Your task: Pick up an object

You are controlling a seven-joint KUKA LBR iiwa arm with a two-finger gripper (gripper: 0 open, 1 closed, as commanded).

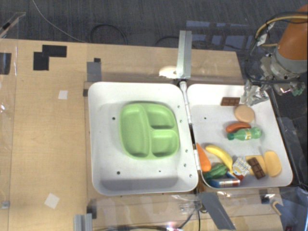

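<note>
The right bin (pixel 211 100) holds several toy foods: a brown chocolate bar (pixel 229 101), a tan round cookie (pixel 244 113), a red sausage (pixel 237 126), a green bottle (pixel 244 134), a yellow banana (pixel 219 155), an orange carrot (pixel 202 159), a green pepper (pixel 216 170), a yellow bun (pixel 273 162) and another chocolate piece (pixel 256 167). My gripper (pixel 252 95) hangs over the bin's far right corner, just above the cookie and right of the chocolate bar. Nothing shows between its fingers.
The left bin (pixel 103 143) carries a green divided plate (pixel 148 130). A metal post (pixel 184 52) stands behind the seam between the bins. Cables loop around the arm's orange band (pixel 293 42) at the upper right.
</note>
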